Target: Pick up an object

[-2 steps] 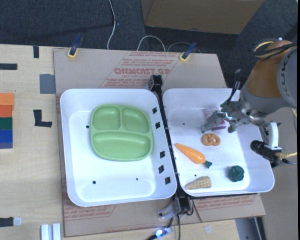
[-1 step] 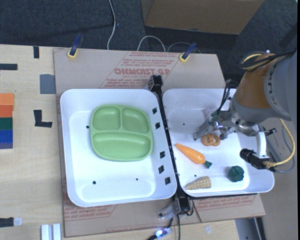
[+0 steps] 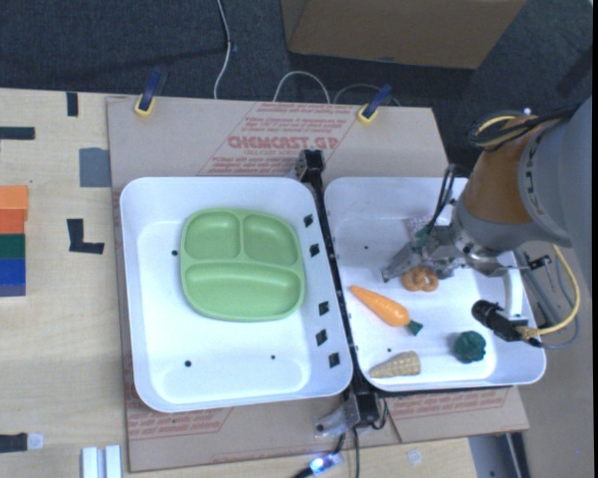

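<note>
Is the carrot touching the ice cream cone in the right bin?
Apart. The camera view shows bare white bin floor between the carrot and the cone.

Cardboard sheet (image 3: 279,137) beneath the bins, printed in red; yellow clamp (image 3: 147,96) and blue clamp (image 3: 375,102) on its far edge. Coloured blocks (image 3: 2,242) stacked at left. Brown box (image 3: 408,8), possibly cardboard, beyond.

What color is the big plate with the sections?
Light green. The divided plate shows plainly in the camera view.
</note>
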`<state>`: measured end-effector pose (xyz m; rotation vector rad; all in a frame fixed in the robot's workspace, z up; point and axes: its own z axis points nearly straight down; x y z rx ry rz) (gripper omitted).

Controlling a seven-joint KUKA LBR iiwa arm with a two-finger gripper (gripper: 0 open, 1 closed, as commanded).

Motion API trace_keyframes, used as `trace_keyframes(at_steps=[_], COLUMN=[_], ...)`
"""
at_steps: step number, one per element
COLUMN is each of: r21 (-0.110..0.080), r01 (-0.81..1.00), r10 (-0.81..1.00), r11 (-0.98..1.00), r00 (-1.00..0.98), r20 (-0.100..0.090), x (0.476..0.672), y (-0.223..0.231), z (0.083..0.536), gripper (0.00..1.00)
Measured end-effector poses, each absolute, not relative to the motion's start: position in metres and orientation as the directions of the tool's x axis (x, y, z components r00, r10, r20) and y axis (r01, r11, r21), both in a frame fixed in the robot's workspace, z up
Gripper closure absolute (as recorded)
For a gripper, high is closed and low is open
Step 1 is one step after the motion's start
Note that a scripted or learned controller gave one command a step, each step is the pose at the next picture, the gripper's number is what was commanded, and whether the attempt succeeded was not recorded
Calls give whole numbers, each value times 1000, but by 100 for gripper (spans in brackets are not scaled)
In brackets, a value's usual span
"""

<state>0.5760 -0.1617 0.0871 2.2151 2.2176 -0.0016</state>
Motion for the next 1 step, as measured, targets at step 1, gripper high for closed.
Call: trace_keyframes(at_steps=[1], r21=[10], r01=[1000], r10=[1000], r11=[2], r00=[-2], r20=[-6], x=[578], y=[-162], z=[100], gripper=[100])
